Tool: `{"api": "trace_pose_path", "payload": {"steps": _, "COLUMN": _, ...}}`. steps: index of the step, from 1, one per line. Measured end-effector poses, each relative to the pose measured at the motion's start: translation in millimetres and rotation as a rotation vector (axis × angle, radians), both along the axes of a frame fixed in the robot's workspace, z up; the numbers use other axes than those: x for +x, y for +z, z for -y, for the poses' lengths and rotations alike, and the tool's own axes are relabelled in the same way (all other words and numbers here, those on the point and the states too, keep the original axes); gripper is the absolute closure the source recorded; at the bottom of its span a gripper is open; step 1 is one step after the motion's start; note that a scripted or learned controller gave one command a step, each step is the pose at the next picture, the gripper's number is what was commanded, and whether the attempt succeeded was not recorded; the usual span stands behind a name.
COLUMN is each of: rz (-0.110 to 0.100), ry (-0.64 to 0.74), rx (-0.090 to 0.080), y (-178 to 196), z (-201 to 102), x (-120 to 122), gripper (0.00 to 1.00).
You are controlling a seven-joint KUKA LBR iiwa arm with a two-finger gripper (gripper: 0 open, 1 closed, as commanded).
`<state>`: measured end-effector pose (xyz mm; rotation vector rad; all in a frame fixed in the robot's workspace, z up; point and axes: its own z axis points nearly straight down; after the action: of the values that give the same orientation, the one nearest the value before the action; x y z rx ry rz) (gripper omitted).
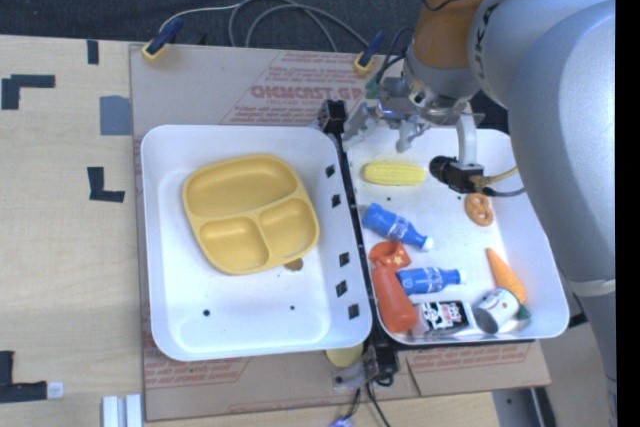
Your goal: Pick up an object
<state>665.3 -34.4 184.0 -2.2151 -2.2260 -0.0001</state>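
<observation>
Hovers with gripper (pixel 415 127) spread open and empty, just above the corn cob (pixel 394 175). Risks rolling it aside or snagging the bin divider (pixel 345 205).

The arm (pixel 560 105) is a thick, smooth cylinder of pale grey, glossy along its curve. Above the wrist sits a rounded orange band (pixel 455 0), with thin black cables looped over it. Below, the gripper (pixel 420 120) is a cluster of grey metal parts with a black fitting beside it.
</observation>
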Motion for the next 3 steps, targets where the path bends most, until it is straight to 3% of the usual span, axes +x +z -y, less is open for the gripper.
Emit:
{"api": "trace_pose_path", "payload": {"steps": 1, "rz": -0.005, "ry": -0.008, "rx": -0.002, "y": 0.0, "z": 27.5, "x": -70.4, "gripper": 0.0}}
{"api": "trace_pose_path", "payload": {"steps": 2, "rz": 0.005, "ry": -0.002, "rx": -0.002, "y": 0.1, "z": 44.3, "x": 5.5, "gripper": 0.0}}
{"api": "trace_pose_path", "payload": {"steps": 3, "rz": -0.001, "ry": 0.0, "rx": -0.001, "y": 0.0, "z": -0.7, "x": 2.9, "gripper": 0.0}}
